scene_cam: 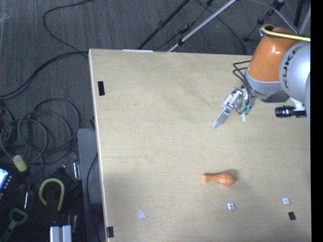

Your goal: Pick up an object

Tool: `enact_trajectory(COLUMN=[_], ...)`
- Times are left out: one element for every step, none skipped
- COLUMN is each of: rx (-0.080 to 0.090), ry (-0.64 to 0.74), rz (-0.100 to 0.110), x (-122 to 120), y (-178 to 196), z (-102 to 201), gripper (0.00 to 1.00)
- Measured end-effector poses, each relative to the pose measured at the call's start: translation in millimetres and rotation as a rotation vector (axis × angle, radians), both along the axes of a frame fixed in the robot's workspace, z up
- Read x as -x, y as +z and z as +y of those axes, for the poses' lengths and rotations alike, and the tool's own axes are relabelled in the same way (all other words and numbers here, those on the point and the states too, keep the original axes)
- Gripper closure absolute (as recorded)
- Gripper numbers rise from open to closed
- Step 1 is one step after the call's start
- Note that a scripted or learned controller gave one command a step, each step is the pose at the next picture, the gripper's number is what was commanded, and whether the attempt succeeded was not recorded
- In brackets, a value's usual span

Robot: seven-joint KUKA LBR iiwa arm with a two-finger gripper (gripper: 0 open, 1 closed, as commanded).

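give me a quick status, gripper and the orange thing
Gripper above the bench, nothing between its fingers. Orange object lying flat on the wooden surface, nearer the camera than the gripper, apart from it. Nothing between them.

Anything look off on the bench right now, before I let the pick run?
Nothing looks damaged or spilled. The orange object lies on its side on the wooden bench top, alone. The claw hangs apart from it, farther back, nothing between its fingers.
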State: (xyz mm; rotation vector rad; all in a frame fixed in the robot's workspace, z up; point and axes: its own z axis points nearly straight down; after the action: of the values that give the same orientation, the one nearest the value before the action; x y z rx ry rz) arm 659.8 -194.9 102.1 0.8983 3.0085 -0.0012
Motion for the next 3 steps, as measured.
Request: enact_trajectory(rx=[0.001,-0.002,-0.002], ry=[0.145,-0.054,0.321], rz=[-0.002,-0.004,-0.001], x=[-1,-2,-2], y=[-9,20,-17], z=[-28,-27,32], gripper=[0.00,0.00,0.00])
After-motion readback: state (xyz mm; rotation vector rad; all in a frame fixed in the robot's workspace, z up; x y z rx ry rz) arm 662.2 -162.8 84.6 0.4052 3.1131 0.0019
